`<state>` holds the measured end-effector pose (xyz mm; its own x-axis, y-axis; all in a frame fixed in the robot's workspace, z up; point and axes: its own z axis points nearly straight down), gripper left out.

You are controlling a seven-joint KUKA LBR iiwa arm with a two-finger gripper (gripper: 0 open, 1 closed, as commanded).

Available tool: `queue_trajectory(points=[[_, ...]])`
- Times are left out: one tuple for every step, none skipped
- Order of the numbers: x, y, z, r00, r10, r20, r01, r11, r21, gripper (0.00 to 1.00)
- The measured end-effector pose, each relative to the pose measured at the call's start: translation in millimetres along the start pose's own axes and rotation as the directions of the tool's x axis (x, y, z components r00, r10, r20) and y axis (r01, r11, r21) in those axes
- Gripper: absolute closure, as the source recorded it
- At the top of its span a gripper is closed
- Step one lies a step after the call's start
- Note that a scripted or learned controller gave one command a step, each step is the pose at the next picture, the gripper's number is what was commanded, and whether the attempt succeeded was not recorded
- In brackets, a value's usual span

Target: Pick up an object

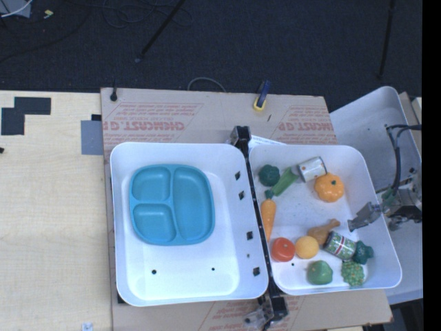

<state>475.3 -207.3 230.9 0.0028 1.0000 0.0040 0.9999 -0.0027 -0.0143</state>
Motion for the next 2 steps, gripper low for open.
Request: queue_trajectory(points=[[-0.1,2.5,-6.4,1.0,-0.003,0.004,0.003,1.0,-0.013,0.0],[11.7,5.5,48.7,1.0,-0.005,0.001,0.005,1.0,-0.008,0.0]])
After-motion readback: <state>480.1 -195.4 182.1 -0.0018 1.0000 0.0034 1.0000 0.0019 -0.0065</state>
